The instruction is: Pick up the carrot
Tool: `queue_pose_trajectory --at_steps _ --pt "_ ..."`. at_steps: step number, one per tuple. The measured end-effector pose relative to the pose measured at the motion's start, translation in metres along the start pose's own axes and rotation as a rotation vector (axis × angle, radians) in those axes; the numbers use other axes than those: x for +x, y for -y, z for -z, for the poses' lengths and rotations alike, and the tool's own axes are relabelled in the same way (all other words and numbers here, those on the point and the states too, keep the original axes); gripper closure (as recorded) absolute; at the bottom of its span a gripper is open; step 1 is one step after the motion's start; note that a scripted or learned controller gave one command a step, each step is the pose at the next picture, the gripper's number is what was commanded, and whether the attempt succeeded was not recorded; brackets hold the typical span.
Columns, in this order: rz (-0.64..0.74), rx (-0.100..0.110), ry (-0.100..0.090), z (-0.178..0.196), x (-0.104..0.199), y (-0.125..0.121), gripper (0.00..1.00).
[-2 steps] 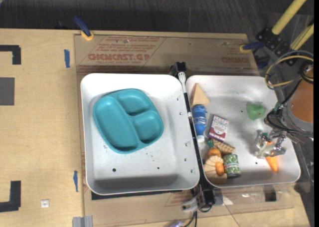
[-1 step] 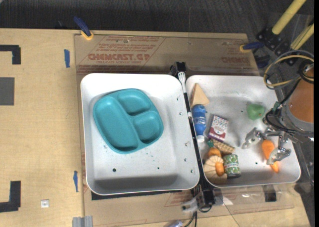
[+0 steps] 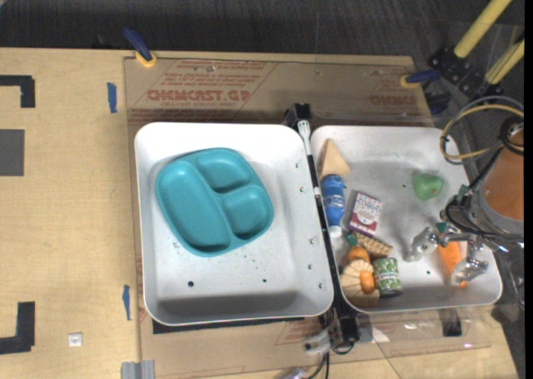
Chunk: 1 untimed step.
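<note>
Right bin (image 3: 400, 140), near right corner: carrot (image 3: 450, 257) lies between the open jaws of the gripper (image 3: 448, 254), its long axis pointing toward the bin's front edge

Even, fairly bright light falls from overhead on the bench (image 3: 67, 202), with only thin soft shadows under the rims of the two white bins, darkest along the left bin (image 3: 166, 286) at 6 o'clock. The bare floor of the right bin (image 3: 391, 161) shows a dull grey sheen toward 3 o'clock, without hard glare. The picture is slightly soft and grainy, and small items blur at 4 o'clock.
</note>
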<state>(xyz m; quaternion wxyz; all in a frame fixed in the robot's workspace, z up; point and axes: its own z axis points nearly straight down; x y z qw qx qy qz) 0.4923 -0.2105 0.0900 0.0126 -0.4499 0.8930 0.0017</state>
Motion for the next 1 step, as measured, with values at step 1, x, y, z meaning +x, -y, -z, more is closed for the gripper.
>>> queue_pose_trajectory --at_steps 1 --pt "0.287 -0.004 -0.006 -0.0003 -0.0046 -0.0104 0.0"
